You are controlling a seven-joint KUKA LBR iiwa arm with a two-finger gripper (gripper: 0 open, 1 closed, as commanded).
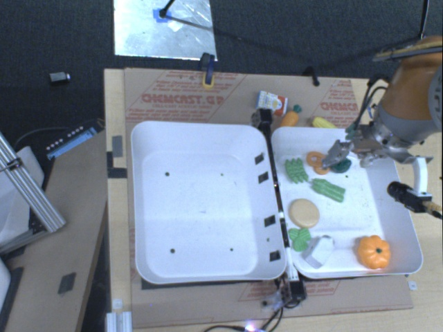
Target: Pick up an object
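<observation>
Two white bins sat side by side on the bench, and that made sense: one to draw from, one to receive. The left bin (201,206) lay bare; the right bin (394,216) carried all the clutter, so any pick had to happen there.

Next in size, the one arm (408,95) came in from the right, its orange band angled over the right bin's upper edge. It leaned in low, likely because the nearest pieces sat at that end.

Then the gripper (340,156), hanging just above the orange ring (315,162), beside the green piece (296,170). Whether its grip was clenched or released, I could not tell; nothing showed plainly between the tips, so I judged no object was taken yet.

Now the count, down in size. One orange pumpkin (374,251) in the near right corner. One tan round disc (304,213) mid-bin. Three green pieces: that one by the ring, a second green piece (328,189) just below the gripper, a leafy one (300,238) near the front. One pale grey piece (317,249) beside the leafy one. One ring.
</observation>
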